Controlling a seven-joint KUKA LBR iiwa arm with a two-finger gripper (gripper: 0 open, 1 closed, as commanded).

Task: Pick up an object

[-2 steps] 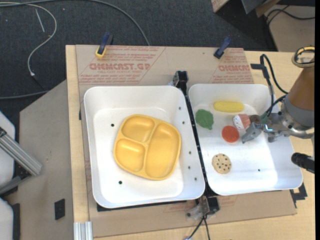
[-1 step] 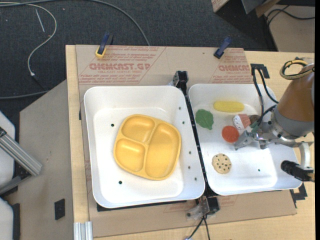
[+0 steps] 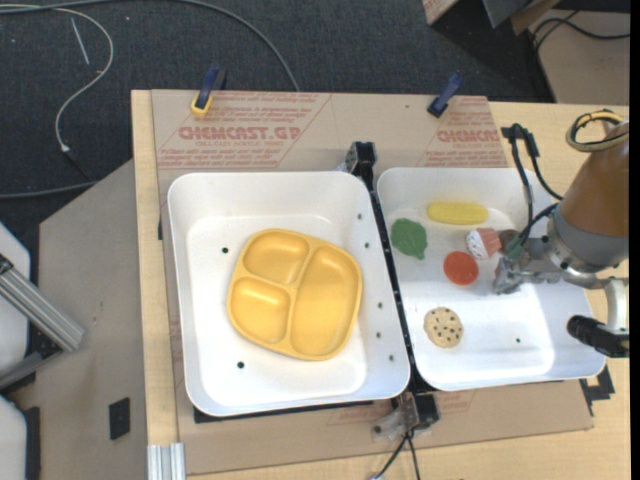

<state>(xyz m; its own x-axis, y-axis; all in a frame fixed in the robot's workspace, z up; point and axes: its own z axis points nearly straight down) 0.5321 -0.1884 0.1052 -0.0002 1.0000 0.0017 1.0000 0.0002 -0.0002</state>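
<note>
Gripper (image 3: 508,273) is down low in the right bin (image 3: 520,363), w/ the arm reaching in from the right; can't tell from this angle how the jaws stand, nor whether anything sits between them. Nearest candidates: red round piece (image 3: 461,267) just beside the jaws on the side away from the arm, and a small red-and-white item (image 3: 484,243) just beyond the jaws toward the bench's back edge, close enough that either could be the target. Yellow corn-like piece (image 3: 457,212) lies further back, green leafy piece (image 3: 408,238) past the red one, cookie (image 3: 443,327) nearer the front, apart from the jaws. All lie loose on the bin floor, prob. scattered so each can be approached singly. Yellow divided plate (image 3: 296,293) sits in the left bin (image 3: 200,368), well apart. Judging by the low pose, it's at the grasp stage; nothing visibly lifted yet.
</note>
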